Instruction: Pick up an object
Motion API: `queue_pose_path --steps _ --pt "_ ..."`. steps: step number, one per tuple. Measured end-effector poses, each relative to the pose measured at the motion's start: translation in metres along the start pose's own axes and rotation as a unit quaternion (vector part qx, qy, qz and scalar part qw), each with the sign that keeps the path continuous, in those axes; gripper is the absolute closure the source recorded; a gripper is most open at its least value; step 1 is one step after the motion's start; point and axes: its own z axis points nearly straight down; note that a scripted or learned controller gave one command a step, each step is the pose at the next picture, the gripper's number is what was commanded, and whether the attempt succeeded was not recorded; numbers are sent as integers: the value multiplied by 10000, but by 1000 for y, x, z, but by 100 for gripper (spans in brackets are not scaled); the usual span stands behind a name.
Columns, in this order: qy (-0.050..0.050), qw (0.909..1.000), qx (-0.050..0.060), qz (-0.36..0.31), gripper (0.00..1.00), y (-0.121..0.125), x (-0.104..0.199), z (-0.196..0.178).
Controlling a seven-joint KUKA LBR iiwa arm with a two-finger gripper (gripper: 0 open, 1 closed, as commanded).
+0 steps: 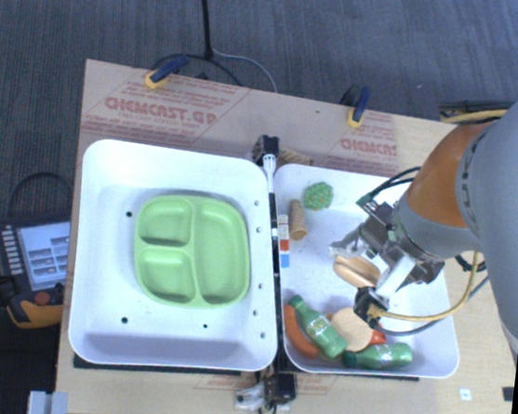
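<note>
My gripper (355, 253) hangs over the middle of the right bin (436, 364), with the arm coming in from the right. Directly beneath it lies a tan, bun-like oblong piece (354, 272); whether they touch is unclear. A fuzzy green ball (317, 195) sits at the bin's far left, and a small brown cork-like cylinder (296, 222) lies just below it. Along the near edge lie a green bottle (316, 327), an orange carrot-like piece (294, 327), a round tan piece (351, 328) and a dark green item (383, 356).
The left bin (106, 230) holds a light green divided plate (190, 248). A black-and-white strip (274, 222) runs along the ridge between the bins. Clamps (356, 107) hold the board at the back edge.
</note>
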Motion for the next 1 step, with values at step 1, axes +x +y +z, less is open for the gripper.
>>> queue_pose_path --steps 1 --pt "4 9894 -9 -1451 100 9 -49 80"
